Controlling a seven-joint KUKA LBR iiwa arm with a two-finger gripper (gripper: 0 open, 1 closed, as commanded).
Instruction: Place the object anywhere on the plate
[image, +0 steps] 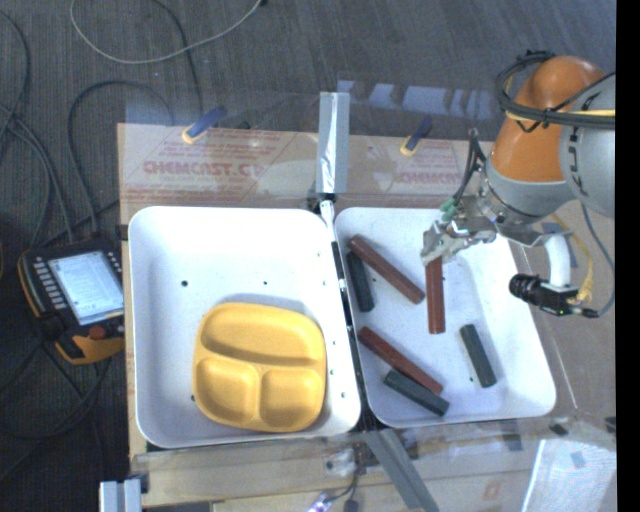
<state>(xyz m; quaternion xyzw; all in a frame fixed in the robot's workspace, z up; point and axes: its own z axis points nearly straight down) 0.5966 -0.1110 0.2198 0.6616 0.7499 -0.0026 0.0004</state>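
The bench is a brown board with faded red print. On it two shallow white bins stand side by side, touching: the left bin and the right bin. A grey upright post stands at the far edge, between them. Two small clamps sit at the far edge

Yellow plastic plate with three compartments, right side up, lies flat in the left white bin toward its front right. Reddish-brown rectangular stick sits in the right white bin, long axis running front to back, its upper end right at the tool; can't tell whether it's lifted or lying on the floor.
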